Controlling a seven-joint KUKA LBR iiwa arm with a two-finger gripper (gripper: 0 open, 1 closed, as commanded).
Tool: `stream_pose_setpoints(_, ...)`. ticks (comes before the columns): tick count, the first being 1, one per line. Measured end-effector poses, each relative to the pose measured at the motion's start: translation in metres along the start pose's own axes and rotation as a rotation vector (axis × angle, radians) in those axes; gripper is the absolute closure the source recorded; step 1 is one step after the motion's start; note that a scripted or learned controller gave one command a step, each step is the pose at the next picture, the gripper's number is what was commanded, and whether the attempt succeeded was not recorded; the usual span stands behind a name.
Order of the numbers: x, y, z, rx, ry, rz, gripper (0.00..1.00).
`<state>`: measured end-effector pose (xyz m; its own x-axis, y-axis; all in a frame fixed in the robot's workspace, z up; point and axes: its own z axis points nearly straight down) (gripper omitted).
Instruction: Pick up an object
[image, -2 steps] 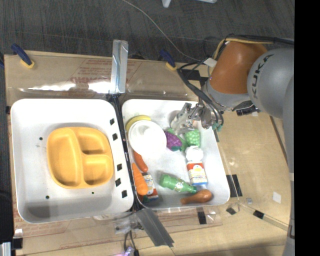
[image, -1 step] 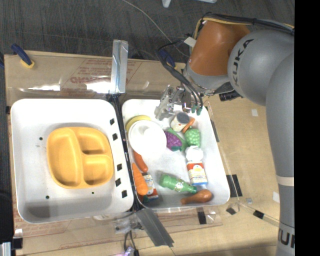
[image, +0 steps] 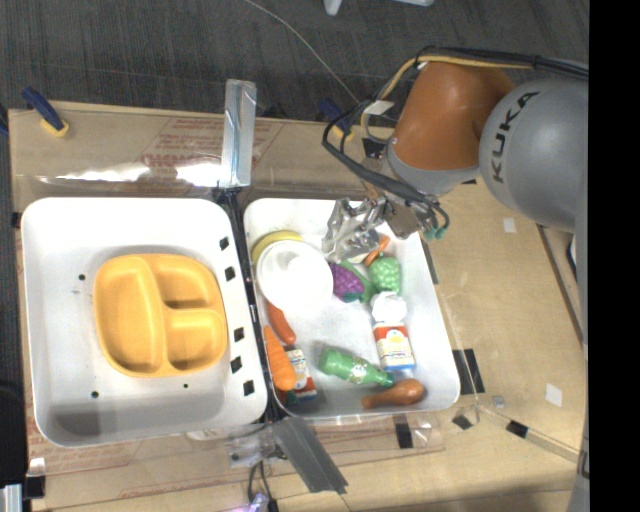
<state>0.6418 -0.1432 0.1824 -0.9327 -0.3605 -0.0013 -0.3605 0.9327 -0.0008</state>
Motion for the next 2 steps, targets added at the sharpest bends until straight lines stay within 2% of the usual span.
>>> stream_pose_setpoints(1,-0.009,-0.022,-0.085,0.003,-0.006,0.458,1.00)
stream_pose_setpoints(2,0.047,0.054,0.007,-0.003,0.008,0.556,1.00)
